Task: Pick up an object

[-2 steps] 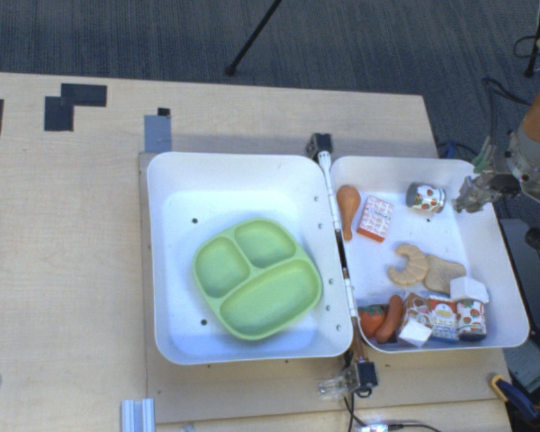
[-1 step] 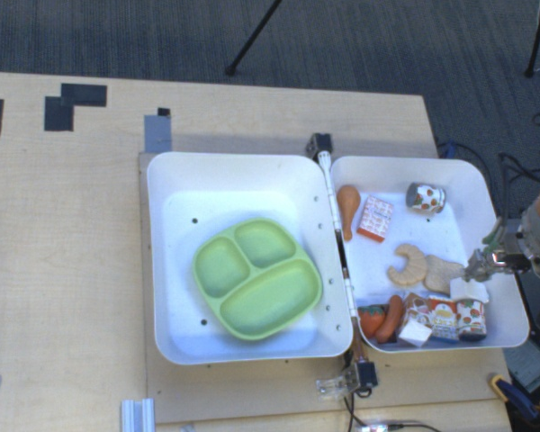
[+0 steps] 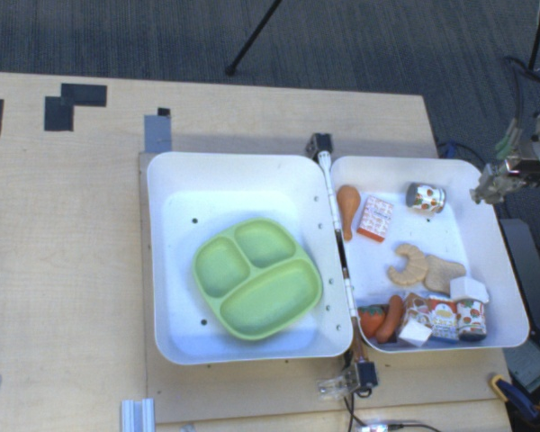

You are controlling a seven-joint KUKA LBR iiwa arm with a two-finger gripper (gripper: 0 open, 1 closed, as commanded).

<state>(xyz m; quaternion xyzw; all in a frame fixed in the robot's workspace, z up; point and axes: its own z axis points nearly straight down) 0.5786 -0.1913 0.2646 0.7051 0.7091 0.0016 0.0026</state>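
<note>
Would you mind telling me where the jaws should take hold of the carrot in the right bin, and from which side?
Probably across the middle of the carrot, coming straight down. It lies flat and lengthwise beside the bin's dividing wall, so the jaws should close across its narrow width, minding that wall and the small card on its other side.

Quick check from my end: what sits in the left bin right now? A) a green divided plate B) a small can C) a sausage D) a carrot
A: the green divided plate lies in the left bin; the other items are in the right bin.
</note>
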